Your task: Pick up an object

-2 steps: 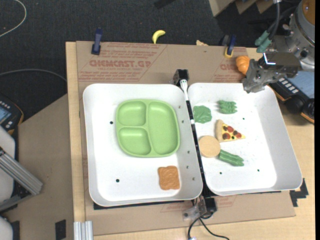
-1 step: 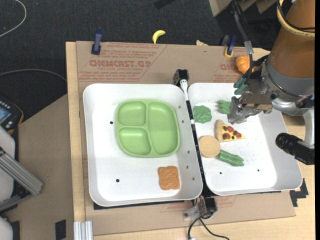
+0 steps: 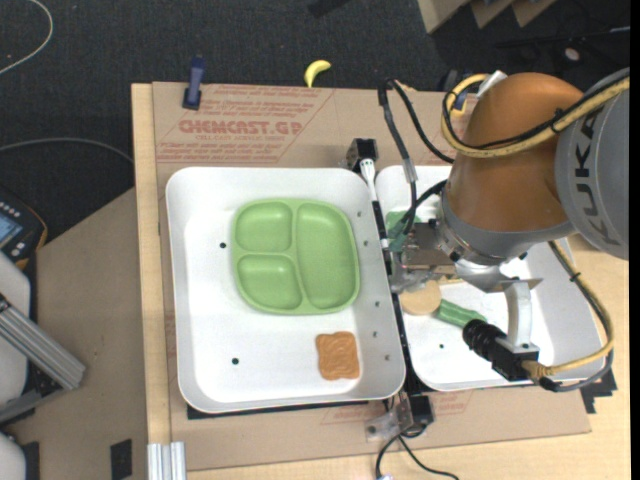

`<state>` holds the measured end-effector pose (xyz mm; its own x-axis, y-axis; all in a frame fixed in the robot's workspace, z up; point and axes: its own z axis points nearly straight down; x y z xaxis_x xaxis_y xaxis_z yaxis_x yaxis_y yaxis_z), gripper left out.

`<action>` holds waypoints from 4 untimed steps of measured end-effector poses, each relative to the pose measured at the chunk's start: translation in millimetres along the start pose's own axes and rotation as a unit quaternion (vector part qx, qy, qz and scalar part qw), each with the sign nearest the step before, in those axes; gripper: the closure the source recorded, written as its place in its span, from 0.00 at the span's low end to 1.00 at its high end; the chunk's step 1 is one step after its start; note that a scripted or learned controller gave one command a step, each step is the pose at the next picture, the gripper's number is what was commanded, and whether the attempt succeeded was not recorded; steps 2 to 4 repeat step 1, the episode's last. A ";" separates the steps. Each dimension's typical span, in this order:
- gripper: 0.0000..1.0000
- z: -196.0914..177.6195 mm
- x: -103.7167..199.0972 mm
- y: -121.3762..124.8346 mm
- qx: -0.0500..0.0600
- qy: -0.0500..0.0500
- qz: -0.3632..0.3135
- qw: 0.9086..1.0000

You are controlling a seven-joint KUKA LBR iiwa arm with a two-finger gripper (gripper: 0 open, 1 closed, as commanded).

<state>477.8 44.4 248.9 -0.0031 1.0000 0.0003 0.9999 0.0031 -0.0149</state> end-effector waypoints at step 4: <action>1.00 -130.1 -6.5 1.2 -0.015 0.001 0.001 1.000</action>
